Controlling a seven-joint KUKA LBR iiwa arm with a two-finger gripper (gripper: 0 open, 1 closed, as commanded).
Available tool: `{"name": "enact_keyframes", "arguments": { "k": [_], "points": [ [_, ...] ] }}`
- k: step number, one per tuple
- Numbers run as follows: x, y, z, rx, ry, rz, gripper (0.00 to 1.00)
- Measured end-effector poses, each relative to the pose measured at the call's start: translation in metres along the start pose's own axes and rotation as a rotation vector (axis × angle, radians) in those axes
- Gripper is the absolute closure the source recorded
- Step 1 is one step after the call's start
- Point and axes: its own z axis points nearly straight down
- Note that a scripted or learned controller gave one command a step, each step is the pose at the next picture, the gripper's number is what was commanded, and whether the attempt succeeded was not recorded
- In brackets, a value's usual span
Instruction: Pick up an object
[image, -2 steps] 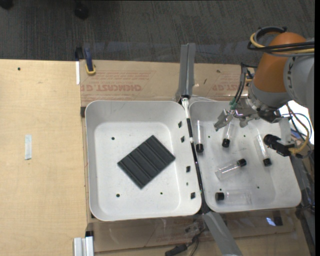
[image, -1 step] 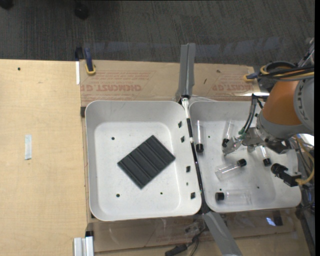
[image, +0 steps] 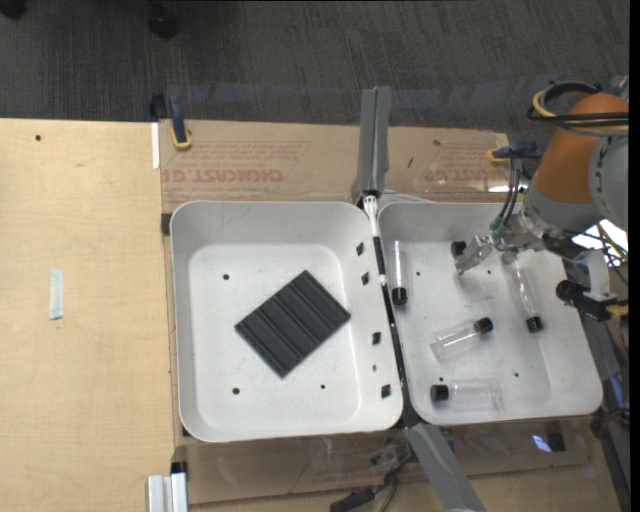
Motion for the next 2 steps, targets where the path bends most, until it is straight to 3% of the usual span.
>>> {"name": "enact_keyframes", "arguments": {
  "k": [1, 2],
  "points": [
    [0.0002, 0.0007, -0.0097, -0.001, -0.002, -0.003, 1.00],
    [0.0003, 0.0007, -0.0096, -0.001, -0.002, -0.003, 0.00]
  ]
}}
